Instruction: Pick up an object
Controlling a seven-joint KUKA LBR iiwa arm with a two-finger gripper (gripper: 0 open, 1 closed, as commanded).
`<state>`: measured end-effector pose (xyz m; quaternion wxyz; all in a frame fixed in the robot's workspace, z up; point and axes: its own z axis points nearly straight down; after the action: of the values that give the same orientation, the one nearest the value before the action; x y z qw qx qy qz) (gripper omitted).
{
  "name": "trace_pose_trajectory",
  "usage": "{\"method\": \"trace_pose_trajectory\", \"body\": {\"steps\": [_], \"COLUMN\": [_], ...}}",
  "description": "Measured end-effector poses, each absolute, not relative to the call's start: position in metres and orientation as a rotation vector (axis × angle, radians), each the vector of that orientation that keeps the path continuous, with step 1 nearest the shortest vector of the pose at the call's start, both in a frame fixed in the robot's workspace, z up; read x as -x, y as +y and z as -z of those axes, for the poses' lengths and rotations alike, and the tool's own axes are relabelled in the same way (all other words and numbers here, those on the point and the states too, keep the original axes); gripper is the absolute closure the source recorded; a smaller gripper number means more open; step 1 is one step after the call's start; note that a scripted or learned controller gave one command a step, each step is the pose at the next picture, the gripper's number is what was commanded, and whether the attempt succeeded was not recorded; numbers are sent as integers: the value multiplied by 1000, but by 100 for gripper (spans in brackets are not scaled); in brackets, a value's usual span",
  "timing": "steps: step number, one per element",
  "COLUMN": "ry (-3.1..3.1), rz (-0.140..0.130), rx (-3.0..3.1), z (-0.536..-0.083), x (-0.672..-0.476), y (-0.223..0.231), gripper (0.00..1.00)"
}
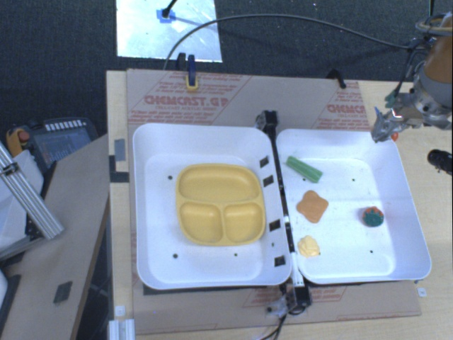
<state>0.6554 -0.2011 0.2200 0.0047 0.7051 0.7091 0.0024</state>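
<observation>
Lying flat mid-bin in the right white bin [407,190], the orange soft-looking slab [312,206] seems light, best pinched across its edges; the gripper [383,132] hovers at the bin's far corner, its opening unclear.

The arm reaches in at upper right, its pincer [383,129] pointing down-left, apparently holding nothing.

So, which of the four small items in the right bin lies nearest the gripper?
The green stick, at the bin's upper left. The gripper hovers over the upper right rim; the other three lie lower.
</observation>
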Motion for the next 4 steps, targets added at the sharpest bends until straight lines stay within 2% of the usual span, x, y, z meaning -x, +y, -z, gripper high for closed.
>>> {"method": "trace_pose_trajectory", "body": {"steps": [1,2,3,4], "ry": [2224,2231,2233,2234], "rz": [-5,-2,-3,-2], "rx": [-2211,-2212,-2212,-2213], "z": [-249,-245,-232,-223], "x": [-657,-632,-622,-601], "y": [-201,-154,-100,-44], "gripper": [100,100,100,100]}}
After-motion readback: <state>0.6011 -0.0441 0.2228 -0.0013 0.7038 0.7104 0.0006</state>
